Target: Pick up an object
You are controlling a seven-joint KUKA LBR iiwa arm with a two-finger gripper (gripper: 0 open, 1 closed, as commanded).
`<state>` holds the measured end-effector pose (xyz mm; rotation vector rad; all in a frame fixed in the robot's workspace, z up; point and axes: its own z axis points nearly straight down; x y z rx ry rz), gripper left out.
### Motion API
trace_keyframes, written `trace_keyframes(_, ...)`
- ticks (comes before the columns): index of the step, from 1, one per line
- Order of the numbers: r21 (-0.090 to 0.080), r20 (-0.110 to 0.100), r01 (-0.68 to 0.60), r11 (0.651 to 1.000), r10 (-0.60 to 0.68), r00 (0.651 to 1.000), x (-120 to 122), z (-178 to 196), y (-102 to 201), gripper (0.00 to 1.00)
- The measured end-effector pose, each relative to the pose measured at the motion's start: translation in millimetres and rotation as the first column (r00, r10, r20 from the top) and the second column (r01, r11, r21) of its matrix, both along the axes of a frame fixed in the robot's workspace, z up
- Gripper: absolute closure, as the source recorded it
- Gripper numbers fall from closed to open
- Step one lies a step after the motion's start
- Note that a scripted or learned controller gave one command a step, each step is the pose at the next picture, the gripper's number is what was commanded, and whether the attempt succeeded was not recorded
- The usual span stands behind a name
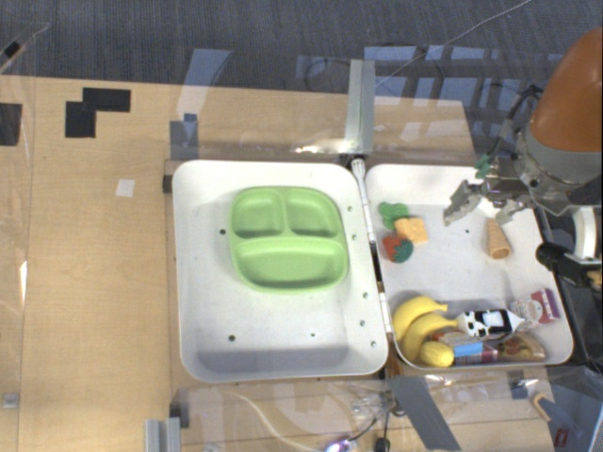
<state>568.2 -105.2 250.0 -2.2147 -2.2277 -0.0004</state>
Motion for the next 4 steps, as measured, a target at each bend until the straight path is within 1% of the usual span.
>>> trace_keyframes(1,0.0,0.0,0.192,0.981,-0.192,0.981,-1.3,-10.8,18.7,0.0)
trace_keyframes(2,-0.001,0.009,0.123,0.992,-0.123,0.992,-46.9,133.1,-4.6,0.0)
trace_keyframes(3,0.001,0.002,0.259,0.966,-0.259,0.966,25.6,38.6,58.6,0.0)
trace_keyframes(4,0.0,0.002,0.239,0.971,-0.239,0.971,49.7,-53.3,40.6,0.0)
